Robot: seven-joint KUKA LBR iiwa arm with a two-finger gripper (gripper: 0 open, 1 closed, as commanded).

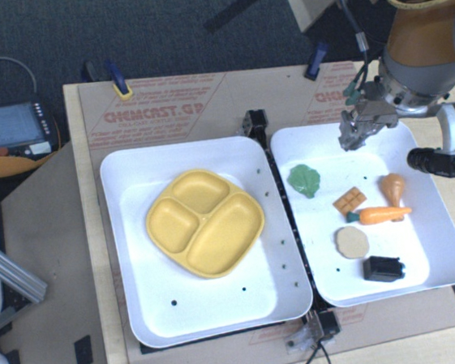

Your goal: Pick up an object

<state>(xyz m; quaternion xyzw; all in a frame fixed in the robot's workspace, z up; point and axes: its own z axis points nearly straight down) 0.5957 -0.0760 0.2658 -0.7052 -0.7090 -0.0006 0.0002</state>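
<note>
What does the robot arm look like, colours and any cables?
The arm is a rounded grey body with a glossy orange band above its wrist. Dark cables run along it from the top. Its small metal claw is dull grey, with a greenish bit just above it.

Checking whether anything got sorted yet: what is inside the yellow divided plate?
The yellow divided plate in the left bin holds nothing in its three compartments, and all of them are in full view. What lies under the plate is covered.
</note>
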